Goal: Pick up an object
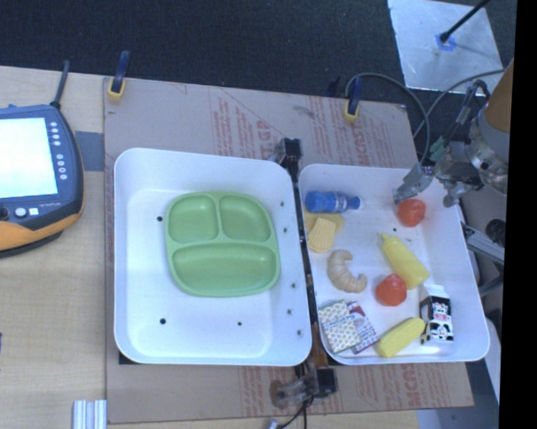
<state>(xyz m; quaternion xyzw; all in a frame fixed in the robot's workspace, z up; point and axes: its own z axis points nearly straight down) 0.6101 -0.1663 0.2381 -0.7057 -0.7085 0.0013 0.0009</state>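
The right bin (466,262) holds several small items. Among them are a blue bottle (331,201), a pale yellow wedge (321,232), a croissant (346,270) and a yellow corn-like piece (404,260). There are also two red balls (411,212) (390,290), a small milk carton (438,318), a yellow banana-like piece (399,337) and a patterned packet (345,326). My gripper (431,190) hangs over the bin's far right corner, open, with nothing between its fingers. Its left finger (411,183) stands just above the upper red ball.
The left bin (131,319) holds a green divided plate (221,244). A control tablet (26,176) lies at the bench's left edge. Cables (390,86) arch behind the right bin, and clamps (291,152) sit between the bins.
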